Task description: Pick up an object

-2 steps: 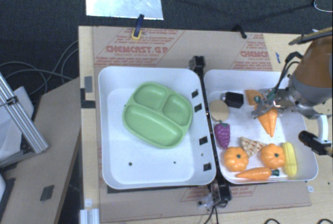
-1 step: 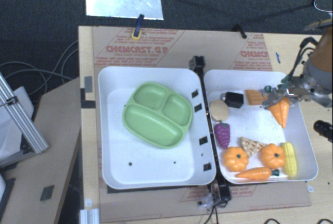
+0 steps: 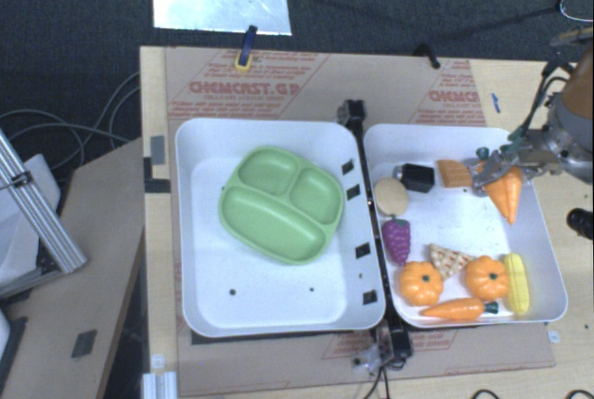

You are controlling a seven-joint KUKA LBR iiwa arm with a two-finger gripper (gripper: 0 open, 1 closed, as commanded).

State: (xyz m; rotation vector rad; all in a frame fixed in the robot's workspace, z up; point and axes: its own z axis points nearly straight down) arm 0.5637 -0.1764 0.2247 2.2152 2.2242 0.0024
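A toy carrot [image 3: 506, 193] is held by the gripper [image 3: 497, 170] over the right bin [image 3: 548, 249]. A green plate [image 3: 281, 204] is seen in the left bin [image 3: 200, 202].

Right bin [image 3: 548, 244] crowded with toy food; open floor mid-bin

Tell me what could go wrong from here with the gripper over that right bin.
The gripper sits at the orange cone-shaped piece, close to the right bin's far rim, so it may clip the wall. The cone's taper could let it slip out. The tan block lies right beside it and may get nudged.
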